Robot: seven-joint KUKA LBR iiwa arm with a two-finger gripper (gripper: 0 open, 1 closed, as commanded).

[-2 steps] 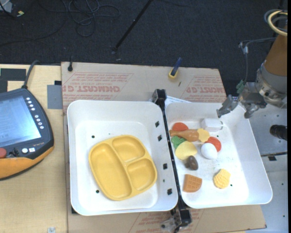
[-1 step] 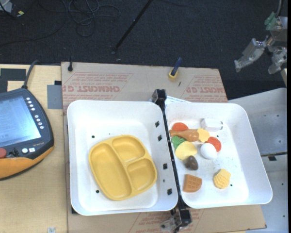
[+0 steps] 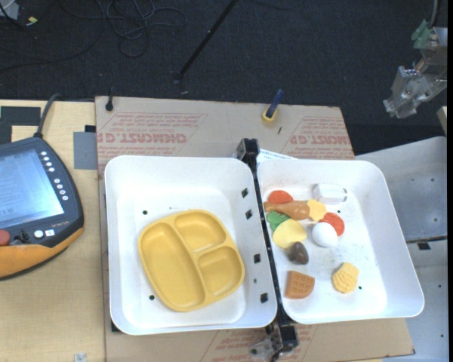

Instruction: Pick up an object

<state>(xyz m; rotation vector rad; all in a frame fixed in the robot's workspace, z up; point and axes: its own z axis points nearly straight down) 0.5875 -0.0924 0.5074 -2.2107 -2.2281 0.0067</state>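
Toy food [image 3: 306, 228] lies clustered in the right bin [image 3: 396, 277]; hand [image 3: 411, 93] hovers far up right, its state unclear. Approach step: next, descend onto one piece.

A control pendant [image 3: 26, 202] lies left of the cardboard sheet [image 3: 211, 130].

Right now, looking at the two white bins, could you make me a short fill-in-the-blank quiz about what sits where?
1. The yellow plastic divided tray lies in the ___ bin.
2. That tray has ___ compartments.
3. The small white egg lies in the right-hand white bin, among the toy ___.
4. The robot's gripper hangs at the view's upper ___ corner.

Missing words: left; three; foods; right
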